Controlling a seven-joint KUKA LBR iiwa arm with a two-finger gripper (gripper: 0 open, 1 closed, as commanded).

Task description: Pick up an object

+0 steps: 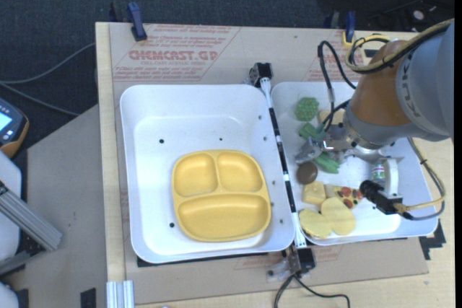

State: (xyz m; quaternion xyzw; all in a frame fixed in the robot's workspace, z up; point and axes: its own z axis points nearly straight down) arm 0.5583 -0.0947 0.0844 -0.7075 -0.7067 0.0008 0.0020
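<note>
Left bin (144, 112): yellow divided plate (220, 195) lies at its 5 o'clock. Right bin (415, 223): toy food clusters at 9 o'clock. The pincer (323, 146) hangs among green pieces (328, 162), apparently just touching; grip state cannot be determined.

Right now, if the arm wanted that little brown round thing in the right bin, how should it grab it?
Probably straight from above, pinching across the brown round thing's middle. It looks small and rounded, with the bin wall close on one side and yellow pieces just below it.
</note>
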